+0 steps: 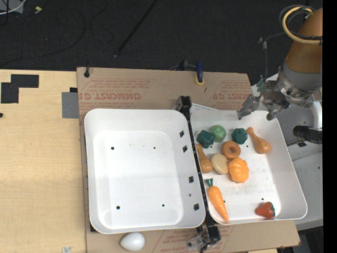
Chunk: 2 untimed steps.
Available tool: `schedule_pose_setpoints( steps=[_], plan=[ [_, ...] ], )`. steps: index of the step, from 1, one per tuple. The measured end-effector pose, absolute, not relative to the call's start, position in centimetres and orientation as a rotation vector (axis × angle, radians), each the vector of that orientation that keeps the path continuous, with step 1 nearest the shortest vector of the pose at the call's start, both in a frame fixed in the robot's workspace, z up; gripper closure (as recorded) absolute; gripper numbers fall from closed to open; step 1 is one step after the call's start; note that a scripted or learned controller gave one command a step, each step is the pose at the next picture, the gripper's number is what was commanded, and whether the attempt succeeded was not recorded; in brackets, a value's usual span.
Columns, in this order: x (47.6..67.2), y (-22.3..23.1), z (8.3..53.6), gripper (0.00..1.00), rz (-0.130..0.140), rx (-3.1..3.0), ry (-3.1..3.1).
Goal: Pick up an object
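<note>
One carrot (217,203) lies lengthwise, tip apparently toward the near rim.

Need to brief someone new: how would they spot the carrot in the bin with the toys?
Start at the right bin, the one holding toy food. Follow its left wall toward the near edge; the carrot lies there, below the cluster. It is the long orange taper with a green tip, unlike the round orange pumpkin.

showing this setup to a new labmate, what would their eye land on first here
Most likely the cluster of bright toy food in the right bin: a carrot near its front left, an orange pumpkin in the middle, a red pepper at the front right. Next, the gripper hanging open above that bin's far edge, holding nothing. A stray white egg lies outside, in front of the left bin.
</note>
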<state>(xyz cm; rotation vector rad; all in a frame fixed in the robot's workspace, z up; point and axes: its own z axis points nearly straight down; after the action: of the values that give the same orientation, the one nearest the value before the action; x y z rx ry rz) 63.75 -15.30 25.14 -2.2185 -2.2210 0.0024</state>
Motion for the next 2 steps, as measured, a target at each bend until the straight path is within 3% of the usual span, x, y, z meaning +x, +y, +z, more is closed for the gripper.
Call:
schedule_pose_setpoints(
  steps=[1, 2],
  plan=[
    [56.7, -14.9, 17.2, 0.00, 0.011, -2.214, -2.212],
    [57.1, -14.9, 10.2, 0.00, -0.004, -2.228, -2.223]
  ],
)
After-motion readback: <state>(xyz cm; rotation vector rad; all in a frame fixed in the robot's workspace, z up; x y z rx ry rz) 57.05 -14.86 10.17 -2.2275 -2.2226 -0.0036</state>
